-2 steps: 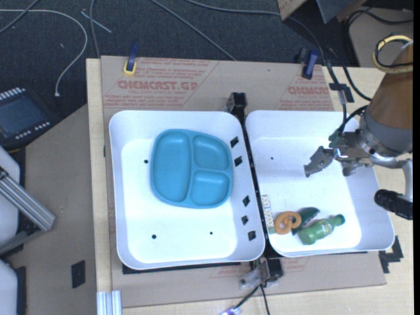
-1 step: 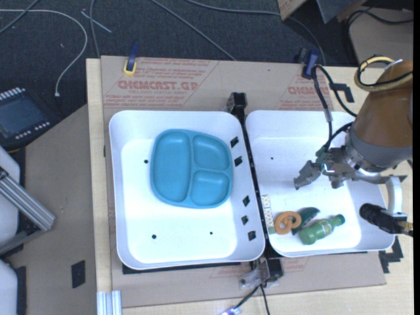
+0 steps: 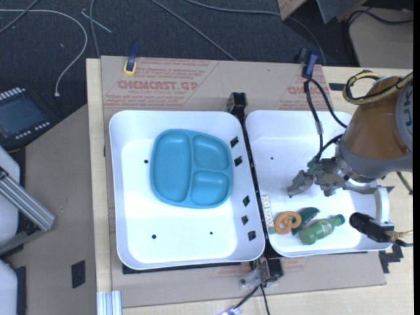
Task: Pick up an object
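The hand [image 3: 308, 182] hangs low over the middle of the right bin [image 3: 282, 136], reaching in from the right side of the view. Nothing can be seen in its grasp, and whether it is open or closed cannot be told from this angle.

The things nearest it are clustered along the bin's near wall, toward the bottom of the view from the hand. A green bottle [image 3: 321, 228] lies there on its side, its long axis running roughly across the view with the cap end tipped slightly up to the right. Just to its left sit a dark green piece [image 3: 307, 213] and a tan ring [image 3: 284, 222], which touch each other and crowd the bottle's base.

The bottle looks like the likeliest pick. To reach it, the hand would have to shift toward the near wall and close across the bottle's narrow width, not along its length.

Farther off, the left bin [image 3: 131, 176] holds a blue divided plate [image 3: 191, 168], well apart from the hand.
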You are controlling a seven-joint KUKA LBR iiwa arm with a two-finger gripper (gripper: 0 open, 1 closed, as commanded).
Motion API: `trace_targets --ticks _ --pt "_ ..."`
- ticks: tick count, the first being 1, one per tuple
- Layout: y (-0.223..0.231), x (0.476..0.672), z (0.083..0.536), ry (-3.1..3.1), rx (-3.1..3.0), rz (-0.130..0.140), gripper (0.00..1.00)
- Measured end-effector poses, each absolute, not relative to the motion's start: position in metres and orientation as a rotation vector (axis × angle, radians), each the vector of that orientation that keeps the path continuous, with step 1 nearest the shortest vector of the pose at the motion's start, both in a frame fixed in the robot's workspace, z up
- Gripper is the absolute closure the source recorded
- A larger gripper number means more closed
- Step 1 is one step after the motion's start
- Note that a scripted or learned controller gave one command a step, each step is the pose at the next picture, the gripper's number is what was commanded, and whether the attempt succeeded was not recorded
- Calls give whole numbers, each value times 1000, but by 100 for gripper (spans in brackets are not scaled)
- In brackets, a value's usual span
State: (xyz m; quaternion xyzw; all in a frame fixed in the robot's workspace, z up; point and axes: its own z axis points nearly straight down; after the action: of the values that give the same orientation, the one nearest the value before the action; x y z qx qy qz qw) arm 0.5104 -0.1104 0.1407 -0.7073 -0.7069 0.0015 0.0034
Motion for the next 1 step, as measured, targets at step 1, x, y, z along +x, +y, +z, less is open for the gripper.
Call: trace_targets --ticks 1 --pt "-110 509 88 -2215 -2217 5 0"
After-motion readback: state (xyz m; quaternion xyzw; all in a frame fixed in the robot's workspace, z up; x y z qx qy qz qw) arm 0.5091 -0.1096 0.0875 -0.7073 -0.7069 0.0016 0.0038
